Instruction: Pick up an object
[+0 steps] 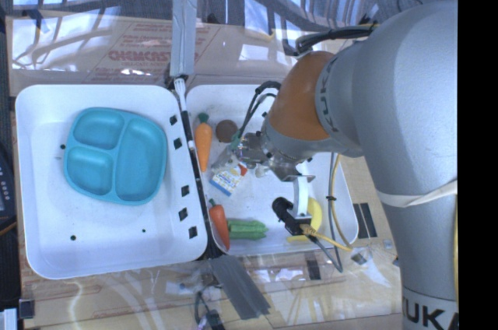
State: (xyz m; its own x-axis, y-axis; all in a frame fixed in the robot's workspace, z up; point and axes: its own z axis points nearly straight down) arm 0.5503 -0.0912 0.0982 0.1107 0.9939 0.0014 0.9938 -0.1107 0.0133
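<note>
**Gripper (247, 152) low in the right bin (342, 231); the wrist hides its tips, so I cannot tell whether it is open or holding anything.**

The small carton (226, 180) lies just below it, the carrot (203, 145) beyond by the bin wall, and the brown ball (226, 130) near. The crowding could cause a glancing grasp or shove the carton wallward. Freer floor lies toward the green vegetable (247, 228).

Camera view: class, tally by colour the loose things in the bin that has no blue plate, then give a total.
Orange: 2, far carrot and near carrot
Green: 1, green vegetable
Brown: 1, brown ball
Yellow: 1, yellow fruit
White and blue: 1, small packet
Total: 6
</note>
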